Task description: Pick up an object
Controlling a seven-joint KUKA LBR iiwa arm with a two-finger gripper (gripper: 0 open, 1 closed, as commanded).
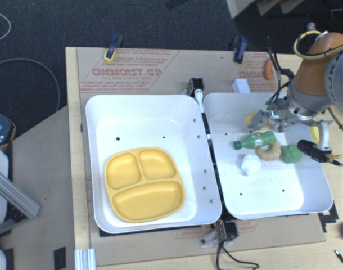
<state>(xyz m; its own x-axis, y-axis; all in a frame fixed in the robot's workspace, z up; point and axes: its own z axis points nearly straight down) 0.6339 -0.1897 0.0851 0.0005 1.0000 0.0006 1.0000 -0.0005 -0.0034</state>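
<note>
The left bin [98, 117] holds 1 yellow divided plate [144, 183], lying flat and untouched. In the right bin [272, 204], a green bottle [254, 141] lies on its side, touching a tan ring [269, 151], with a white ball [251, 164] just below and a green piece [291, 154] beside the ring. The gripper [275, 117] hovers just above the bottle; whether its jaws are parted or closed I cannot tell. Nothing looks lifted, so the pick seems undone.

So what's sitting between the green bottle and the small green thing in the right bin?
In the camera view, a tan ring-shaped object lies between the green bottle and the small green object.
</note>
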